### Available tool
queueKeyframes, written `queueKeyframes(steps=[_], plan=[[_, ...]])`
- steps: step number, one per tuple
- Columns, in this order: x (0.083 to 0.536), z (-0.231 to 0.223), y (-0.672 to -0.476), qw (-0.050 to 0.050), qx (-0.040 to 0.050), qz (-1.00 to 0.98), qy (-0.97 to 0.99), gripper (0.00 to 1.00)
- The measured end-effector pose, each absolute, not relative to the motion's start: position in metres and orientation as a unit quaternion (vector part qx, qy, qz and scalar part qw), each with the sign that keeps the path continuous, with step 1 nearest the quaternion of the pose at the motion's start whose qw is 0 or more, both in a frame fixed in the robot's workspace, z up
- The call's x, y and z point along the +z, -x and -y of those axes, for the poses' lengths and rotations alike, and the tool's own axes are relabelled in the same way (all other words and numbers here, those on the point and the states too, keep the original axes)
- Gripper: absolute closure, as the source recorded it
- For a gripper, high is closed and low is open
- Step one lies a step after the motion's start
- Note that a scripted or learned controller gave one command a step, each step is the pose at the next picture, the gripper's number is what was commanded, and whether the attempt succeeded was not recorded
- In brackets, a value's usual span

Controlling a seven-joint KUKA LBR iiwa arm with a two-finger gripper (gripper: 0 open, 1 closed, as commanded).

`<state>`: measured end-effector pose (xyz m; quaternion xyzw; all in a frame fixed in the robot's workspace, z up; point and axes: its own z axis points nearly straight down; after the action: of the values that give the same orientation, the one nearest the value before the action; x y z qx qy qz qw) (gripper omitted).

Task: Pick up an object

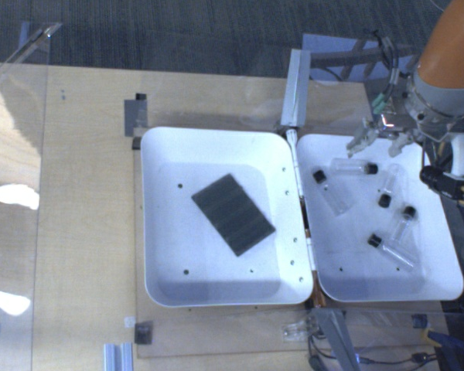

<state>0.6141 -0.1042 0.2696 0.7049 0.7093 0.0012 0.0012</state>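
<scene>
camera view: unlabelled black-capped vials (384,199), no legible writing.

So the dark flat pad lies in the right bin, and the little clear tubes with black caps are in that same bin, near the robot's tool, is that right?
Not quite. The camera view shows the dark flat pad in the left bin, by itself. The clear tubes with black caps do lie in the right bin, with the tool over that bin's far edge.

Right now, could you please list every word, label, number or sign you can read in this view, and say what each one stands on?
None: no readable text.
Dark ribbed pad in the left bin: no print.
Clear vials with black caps in the right bin: any labels too small to tell.
Arm's orange band: plain.
</scene>
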Motion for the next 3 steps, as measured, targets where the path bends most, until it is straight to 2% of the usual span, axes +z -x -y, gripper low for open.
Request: queueKeyframes(steps=[1, 2, 3], plan=[[0.195, 0.161, -0.636, 0.001, 0.0005, -0.731, -0.682, 0.0], [0.122, 0.205, -0.641, 0.007, 0.0033, -0.743, -0.669, 0.0], [0.12, 0.203, -0.599, 0.003, 0.0019, -0.726, -0.688, 0.0]])
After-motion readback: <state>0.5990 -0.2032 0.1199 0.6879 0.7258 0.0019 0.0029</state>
